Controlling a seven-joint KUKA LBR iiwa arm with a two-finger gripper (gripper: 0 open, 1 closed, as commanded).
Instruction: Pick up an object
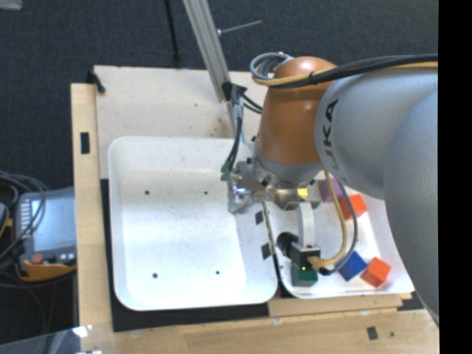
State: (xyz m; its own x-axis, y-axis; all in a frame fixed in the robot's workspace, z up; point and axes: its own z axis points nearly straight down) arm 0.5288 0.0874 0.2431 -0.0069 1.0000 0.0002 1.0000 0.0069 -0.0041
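The arm [295,124] hangs over the seam between the two bins, at the middle right of the frame. Its gripper [242,192] sits low by the right wall of the left bin [118,161]. The wrist hides it, so I cannot tell whether it is apart or together.

The likely picks lie in the right bin [339,292], lower right. A blue block [352,265] is just beside an orange block [377,271], and an orange piece [357,205] lies above them.

By my reading the pick is not yet done: reaching, closing and lifting all remain.
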